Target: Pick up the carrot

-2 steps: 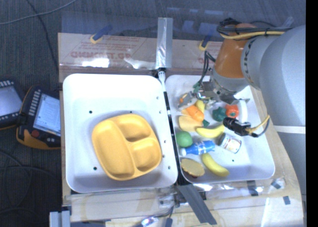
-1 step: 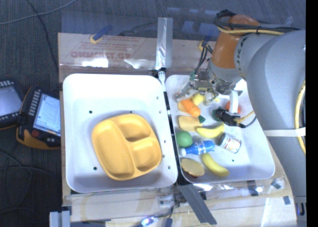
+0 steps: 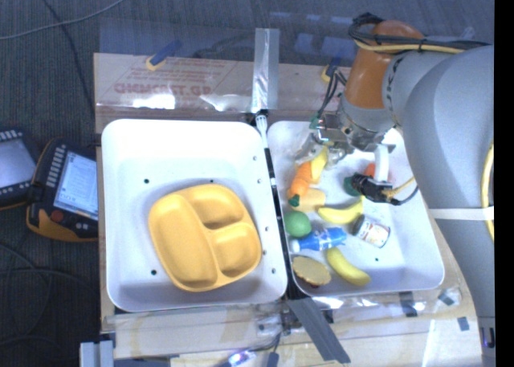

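The carrot (image 3: 301, 176) is orange and lies slanted near the left wall of the right bin (image 3: 418, 265), in its back half. A yellow piece (image 3: 319, 163) leans against its upper right side. My gripper (image 3: 328, 139) hangs low over the back of the right bin, just above and to the right of the carrot's upper end. The grey arm with its orange band (image 3: 371, 76) comes in from the right behind it. Nothing shows as lifted off the bin floor.
Crowded around the carrot are a green lime (image 3: 297, 222), a blue bottle (image 3: 323, 238), two bananas (image 3: 340, 213) (image 3: 348, 267), a small can (image 3: 372, 233), a brown round item (image 3: 311, 271) and a red-and-white object (image 3: 378, 165). The left bin (image 3: 128, 148) holds a yellow divided plate (image 3: 178, 265).
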Robot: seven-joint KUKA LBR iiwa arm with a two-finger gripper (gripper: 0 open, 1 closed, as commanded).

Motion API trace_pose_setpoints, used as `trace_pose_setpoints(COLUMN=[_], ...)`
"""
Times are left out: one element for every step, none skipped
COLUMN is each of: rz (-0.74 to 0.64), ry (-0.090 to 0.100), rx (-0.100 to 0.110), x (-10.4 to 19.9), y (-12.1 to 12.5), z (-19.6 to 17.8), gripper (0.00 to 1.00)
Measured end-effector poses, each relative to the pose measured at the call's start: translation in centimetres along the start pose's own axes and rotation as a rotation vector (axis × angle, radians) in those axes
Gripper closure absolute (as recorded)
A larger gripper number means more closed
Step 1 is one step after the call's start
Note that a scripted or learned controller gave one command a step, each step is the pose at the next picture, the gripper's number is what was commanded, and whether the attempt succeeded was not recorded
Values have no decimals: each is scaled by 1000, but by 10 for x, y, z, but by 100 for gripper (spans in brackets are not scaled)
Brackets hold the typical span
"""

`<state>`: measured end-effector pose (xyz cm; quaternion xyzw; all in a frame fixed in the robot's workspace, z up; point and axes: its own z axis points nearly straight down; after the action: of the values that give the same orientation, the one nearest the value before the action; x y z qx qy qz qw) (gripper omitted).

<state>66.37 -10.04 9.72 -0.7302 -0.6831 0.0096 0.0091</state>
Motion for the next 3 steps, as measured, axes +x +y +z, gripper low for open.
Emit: trace_pose_setpoints(rz=[6,7,-2], ry=[1,0,0], rx=[-25,-24,-22], x=[17,17,-7], y=[1,1,-61], z=[-86,-86,-30], gripper=[100,0,0])
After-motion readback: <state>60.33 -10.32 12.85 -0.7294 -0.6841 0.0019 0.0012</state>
